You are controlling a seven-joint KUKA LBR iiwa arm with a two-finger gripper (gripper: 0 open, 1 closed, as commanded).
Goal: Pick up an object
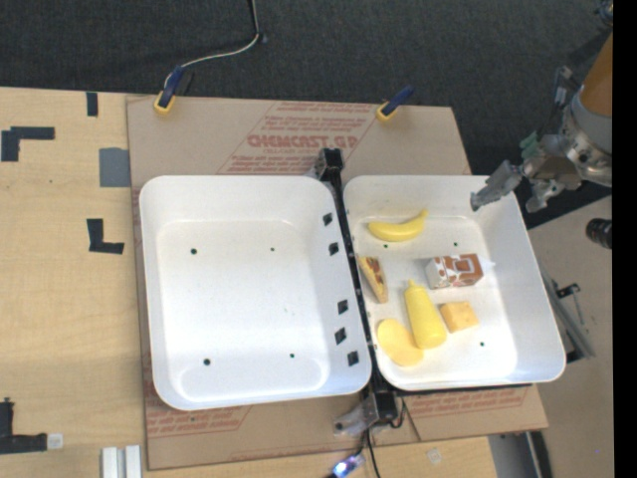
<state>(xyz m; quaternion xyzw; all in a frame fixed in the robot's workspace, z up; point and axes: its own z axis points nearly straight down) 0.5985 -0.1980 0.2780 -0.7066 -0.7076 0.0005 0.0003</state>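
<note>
The right bin point(518, 267) holds a yellow banana point(398, 228), a brown-and-white carton point(456, 271), a slice of layered sandwich or cake point(374, 279), a yellow bottle-like piece point(424, 315), a yellow lemon-like piece point(398, 342) and an orange cube point(459, 316). My gripper point(515, 189) hangs at the bin's upper right corner, over its rim, up and to the right of the carton. Its two fingers are spread apart with nothing between them.
The left bin point(239, 287) lies beside the right one, split from it by a black clip strip point(343, 267). Both rest on a cardboard sheet point(299, 137) clamped at the back. A black cable point(249, 18) runs behind.
</note>
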